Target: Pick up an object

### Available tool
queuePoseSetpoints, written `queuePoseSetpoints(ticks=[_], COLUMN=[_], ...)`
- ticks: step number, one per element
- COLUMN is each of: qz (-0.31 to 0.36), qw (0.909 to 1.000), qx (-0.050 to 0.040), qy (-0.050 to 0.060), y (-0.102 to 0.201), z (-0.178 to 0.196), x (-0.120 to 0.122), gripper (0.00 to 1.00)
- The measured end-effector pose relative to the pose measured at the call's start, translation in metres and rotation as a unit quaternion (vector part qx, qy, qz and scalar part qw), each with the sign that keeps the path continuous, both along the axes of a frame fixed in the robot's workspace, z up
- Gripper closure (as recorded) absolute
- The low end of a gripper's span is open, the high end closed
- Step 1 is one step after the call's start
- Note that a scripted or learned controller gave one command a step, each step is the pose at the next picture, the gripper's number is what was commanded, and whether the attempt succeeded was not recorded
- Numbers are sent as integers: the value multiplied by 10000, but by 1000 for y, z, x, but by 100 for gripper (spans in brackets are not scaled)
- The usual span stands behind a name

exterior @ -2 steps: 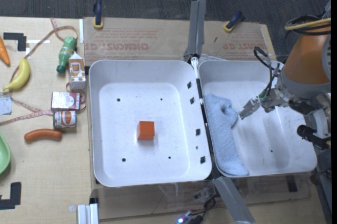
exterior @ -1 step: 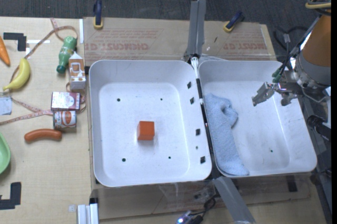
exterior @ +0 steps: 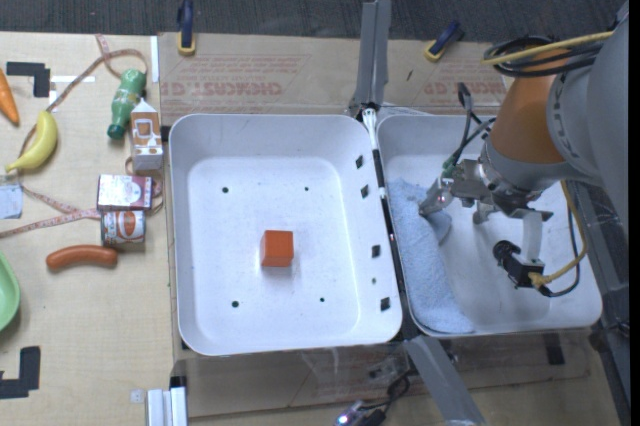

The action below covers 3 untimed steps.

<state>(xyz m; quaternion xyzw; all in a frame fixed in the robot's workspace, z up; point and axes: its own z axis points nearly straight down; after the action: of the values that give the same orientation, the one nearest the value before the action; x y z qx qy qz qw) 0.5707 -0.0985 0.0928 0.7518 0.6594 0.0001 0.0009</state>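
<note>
Orange-red block (exterior: 278,248) sits alone near the middle of the left bin (exterior: 200,214), flat on the floor, nothing touching it, clear on all sides. Arm comes in from the right with the orange band over the right bin (exterior: 560,314). Gripper (exterior: 437,210) is low in the right bin, near its left wall, right at the pale blue cloth (exterior: 425,259) that lies along that bin's left side; cannot tell if it touches the cloth. Jaw state: cannot tell, fingers are too small and blurred against the cloth. Nothing visibly held. Divider wall between the two bins stands between gripper and block, well apart. Black and yellow cables (exterior: 530,269) hang off the wrist over the right bin floor.

Bench left of the bins has clutter: banana (exterior: 36,142), green bottle (exterior: 126,100), small carton (exterior: 146,142), pinkish box (exterior: 124,191), can (exterior: 124,228) on its side, sausage (exterior: 82,258), carrot (exterior: 8,98) at the edge, green plate (exterior: 6,292) partly cut off. Two blue-yellow clamps (exterior: 185,26) on the cardboard behind the bins
</note>
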Motion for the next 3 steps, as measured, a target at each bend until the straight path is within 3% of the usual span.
queuePoseSetpoints(ticks=[1, 2, 3], qz=[-3, 442, 2289], qw=[10000, 9990, 9734], qx=[2, -4, 2], qy=[10, 10, 18], y=[-1, -47, -117], z=[9, 143, 125], x=[0, -7, -18], gripper=[100, 100, 100])
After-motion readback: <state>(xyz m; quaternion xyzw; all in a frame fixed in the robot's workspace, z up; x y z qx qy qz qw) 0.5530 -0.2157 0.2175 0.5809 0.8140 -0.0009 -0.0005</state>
